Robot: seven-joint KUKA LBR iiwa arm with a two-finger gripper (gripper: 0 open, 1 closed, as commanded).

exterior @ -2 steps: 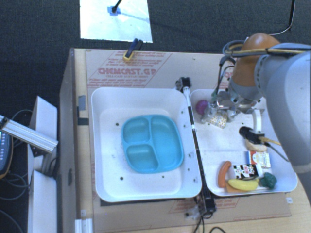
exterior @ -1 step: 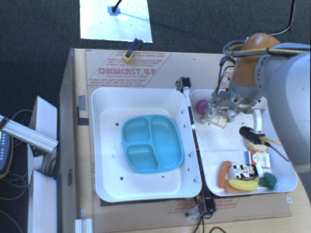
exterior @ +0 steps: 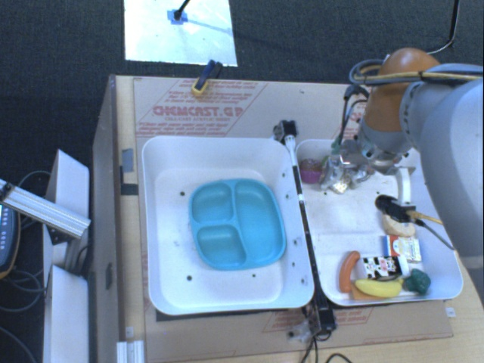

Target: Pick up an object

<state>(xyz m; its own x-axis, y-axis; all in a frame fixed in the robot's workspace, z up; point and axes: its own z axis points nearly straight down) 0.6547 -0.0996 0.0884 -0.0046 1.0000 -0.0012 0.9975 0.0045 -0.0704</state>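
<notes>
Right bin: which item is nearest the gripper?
The small pink item, in the right bin's far-left corner, just beside the gripper. The sausage, banana and green piece lie clustered at the near edge.

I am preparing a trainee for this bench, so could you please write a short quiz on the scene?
1. True or false: the blue plate lies in the same bin as the banana.
2. How many compartments does the blue plate have? A) two B) three C) four
3. Fill in: the end effector is over the bin on the view's ____ side.

Key: 1 false; 2 B; 3 right.
</notes>
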